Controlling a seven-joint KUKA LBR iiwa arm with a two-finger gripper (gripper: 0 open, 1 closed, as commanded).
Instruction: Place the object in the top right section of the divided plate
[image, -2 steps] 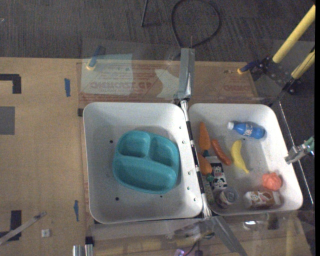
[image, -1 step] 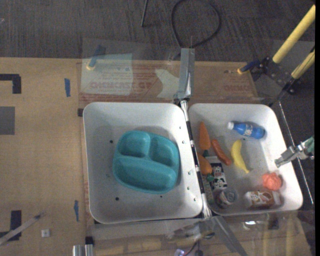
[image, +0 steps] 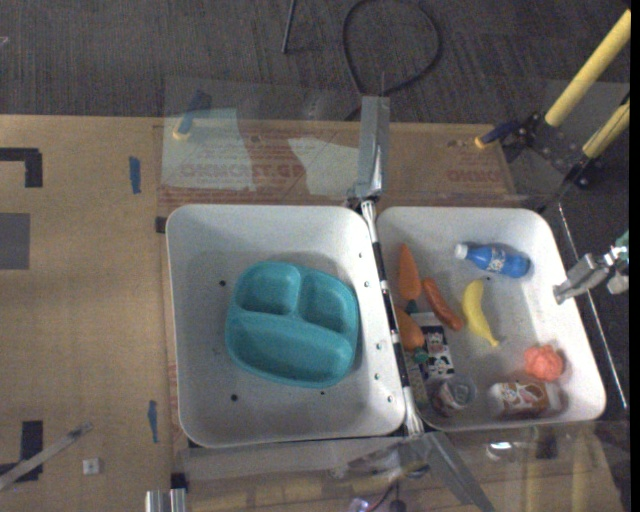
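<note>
The teal divided plate (image: 292, 323) lies in the left white bin (image: 200, 250), with one large section toward the front and two smaller ones at the back. Nothing lies on it. My gripper (image: 585, 277) hangs at the right rim of the right bin (image: 570, 390), above its edge, with nothing seen in it. It is right of the blue bottle (image: 494, 260) and the yellow banana (image: 478, 313).
The right bin also holds two orange carrots (image: 409, 273), a red-orange pepper (image: 442, 304), a pink-orange lump (image: 544, 362), a brown bottle (image: 522, 398), a small jar (image: 456, 395) and a cow-print card (image: 434, 352). A metal divider (image: 372, 150) runs between the bins.
</note>
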